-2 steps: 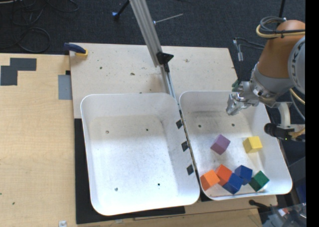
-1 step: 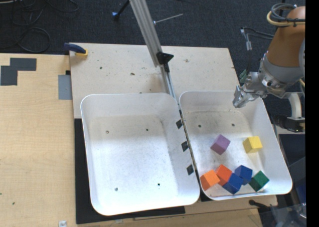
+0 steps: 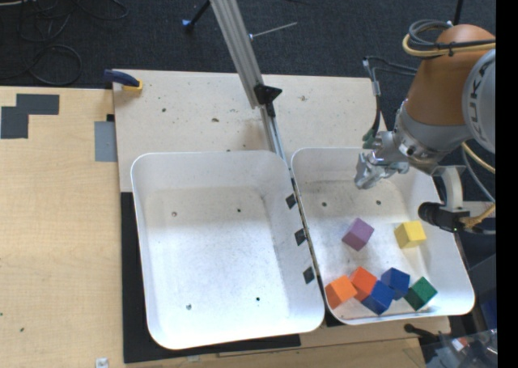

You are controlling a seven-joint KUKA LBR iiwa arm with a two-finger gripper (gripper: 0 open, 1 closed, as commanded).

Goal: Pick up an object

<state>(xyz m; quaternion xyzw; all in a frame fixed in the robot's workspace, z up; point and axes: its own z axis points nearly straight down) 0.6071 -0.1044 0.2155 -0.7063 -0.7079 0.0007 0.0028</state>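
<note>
Two white bins sit on the plywood bench; beside the purple cube [image 3: 358,234] lie yellow, orange, blue and green ones. Above it hangs the gripper [image 3: 369,174], grip unreadable. Crowded cubes could deflect a descent.

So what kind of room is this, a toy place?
Probably a robot lab: a grey-and-orange robot arm reaches over two white bins, coloured blocks lie in one, and cables trail across the floor.
</note>
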